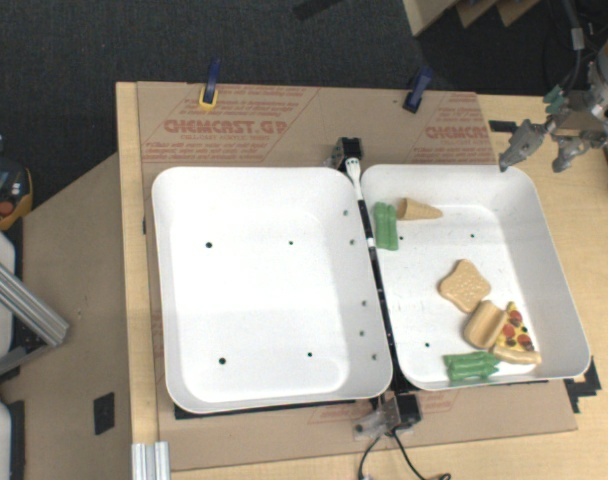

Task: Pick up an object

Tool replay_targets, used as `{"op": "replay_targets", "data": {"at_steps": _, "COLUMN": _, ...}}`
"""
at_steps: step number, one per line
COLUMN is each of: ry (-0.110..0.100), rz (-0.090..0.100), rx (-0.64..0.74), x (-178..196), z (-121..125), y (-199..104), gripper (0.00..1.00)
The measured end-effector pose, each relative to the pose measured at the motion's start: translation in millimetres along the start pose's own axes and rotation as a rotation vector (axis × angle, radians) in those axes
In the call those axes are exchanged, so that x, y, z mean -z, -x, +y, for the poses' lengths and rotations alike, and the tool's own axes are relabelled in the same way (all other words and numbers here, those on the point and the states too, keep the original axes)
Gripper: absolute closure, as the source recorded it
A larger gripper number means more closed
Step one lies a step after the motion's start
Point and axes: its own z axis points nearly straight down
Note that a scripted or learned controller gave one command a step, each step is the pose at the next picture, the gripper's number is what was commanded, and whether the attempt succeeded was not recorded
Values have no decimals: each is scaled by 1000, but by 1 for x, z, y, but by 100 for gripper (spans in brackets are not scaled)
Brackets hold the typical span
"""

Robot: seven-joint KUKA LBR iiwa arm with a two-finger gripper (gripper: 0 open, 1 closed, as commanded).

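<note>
Camera view: gripper (540,152) hangs over the right bin's (544,230) far corner, jaws spread, pinching nothing. Toy food lies below and left of the jaws: toast slice (464,284), likely light, stiff plastic, slick. Best gripped across its narrow edges. Pizza wedge (514,340) and bread roll (482,322) crowd close beyond it.

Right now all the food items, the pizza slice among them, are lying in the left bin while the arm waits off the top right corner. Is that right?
Not quite. The camera view shows the food items in the right bin, not the left one: the pizza slice lies near its lower right corner. The rest holds: the arm's gripper is off the top right corner.
</note>
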Motion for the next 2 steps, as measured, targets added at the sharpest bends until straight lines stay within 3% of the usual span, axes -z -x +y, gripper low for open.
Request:
{"op": "replay_targets", "data": {"at_steps": 1, "ry": 16, "rz": -5, "rx": 3, "x": 147, "z": 7, "y": -19, "gripper": 0}}
{"op": "replay_targets", "data": {"at_steps": 2, "ry": -4, "rz": 0, "rx": 1, "x": 221, "z": -96, "y": -45, "gripper": 0}}
